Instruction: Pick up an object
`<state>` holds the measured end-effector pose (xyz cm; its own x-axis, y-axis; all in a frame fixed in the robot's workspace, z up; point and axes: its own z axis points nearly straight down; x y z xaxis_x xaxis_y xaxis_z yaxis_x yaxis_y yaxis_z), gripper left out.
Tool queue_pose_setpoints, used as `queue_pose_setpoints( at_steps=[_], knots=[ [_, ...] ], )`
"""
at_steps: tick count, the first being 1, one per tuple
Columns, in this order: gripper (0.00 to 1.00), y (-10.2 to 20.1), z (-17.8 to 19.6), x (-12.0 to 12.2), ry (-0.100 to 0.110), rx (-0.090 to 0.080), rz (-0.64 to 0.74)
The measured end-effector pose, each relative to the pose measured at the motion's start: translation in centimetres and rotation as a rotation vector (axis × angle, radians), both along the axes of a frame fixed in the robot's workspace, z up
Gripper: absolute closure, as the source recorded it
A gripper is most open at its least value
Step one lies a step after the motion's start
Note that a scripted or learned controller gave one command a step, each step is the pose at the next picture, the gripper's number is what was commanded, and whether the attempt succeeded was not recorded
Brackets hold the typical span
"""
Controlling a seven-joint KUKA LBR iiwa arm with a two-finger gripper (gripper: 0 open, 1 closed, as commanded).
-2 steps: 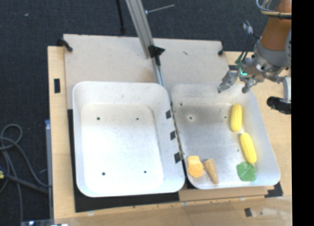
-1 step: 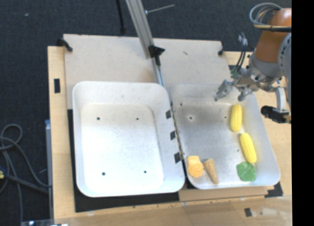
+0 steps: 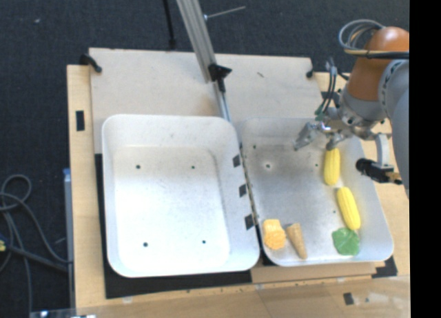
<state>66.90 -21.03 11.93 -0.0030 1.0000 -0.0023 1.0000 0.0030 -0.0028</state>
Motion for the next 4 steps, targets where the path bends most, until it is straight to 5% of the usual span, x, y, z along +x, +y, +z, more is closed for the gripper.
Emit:
queue_pose_setpoints(
  at_steps=[1, 2, 4],
  knots=[
    [0.0, -0.1, -1.8, 0.0, -0.002, -0.001, 0.001],
    [1.0, -0.2, -0.5, 0.1, -0.007, -0.004, 0.004],
    [1.0, 0.0, 12.3, 0.0, -0.012, -0.001, 0.003]
  ],
)
